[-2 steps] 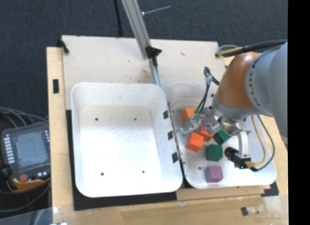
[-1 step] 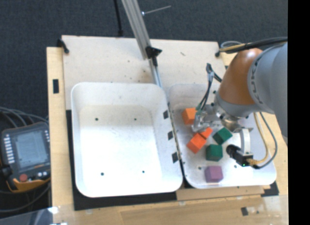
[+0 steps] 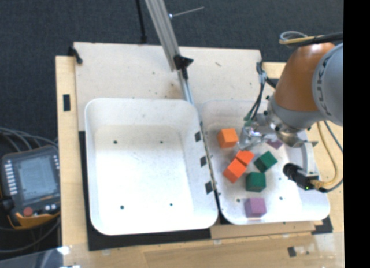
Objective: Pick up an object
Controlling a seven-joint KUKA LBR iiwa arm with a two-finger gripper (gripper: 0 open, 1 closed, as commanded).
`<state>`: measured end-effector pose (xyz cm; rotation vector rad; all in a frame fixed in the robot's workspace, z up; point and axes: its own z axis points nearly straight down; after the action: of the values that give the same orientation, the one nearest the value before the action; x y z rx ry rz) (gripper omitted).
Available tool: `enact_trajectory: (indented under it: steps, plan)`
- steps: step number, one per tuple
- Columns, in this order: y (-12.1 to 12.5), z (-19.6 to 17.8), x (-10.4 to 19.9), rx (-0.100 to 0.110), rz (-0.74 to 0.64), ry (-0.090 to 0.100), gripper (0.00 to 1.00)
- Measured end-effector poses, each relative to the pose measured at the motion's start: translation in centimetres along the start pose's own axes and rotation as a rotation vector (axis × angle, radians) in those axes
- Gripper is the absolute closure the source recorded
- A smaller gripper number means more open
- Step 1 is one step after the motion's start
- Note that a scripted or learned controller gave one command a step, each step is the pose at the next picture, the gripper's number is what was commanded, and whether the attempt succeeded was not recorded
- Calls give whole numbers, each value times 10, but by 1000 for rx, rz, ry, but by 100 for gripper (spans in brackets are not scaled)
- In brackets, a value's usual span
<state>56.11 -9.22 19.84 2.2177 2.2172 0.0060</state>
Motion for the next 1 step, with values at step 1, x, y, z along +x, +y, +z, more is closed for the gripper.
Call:
enact_trajectory:
  steps: [1]
  plan:
    - [1, -64, 3, -2, -4, -1, 100]
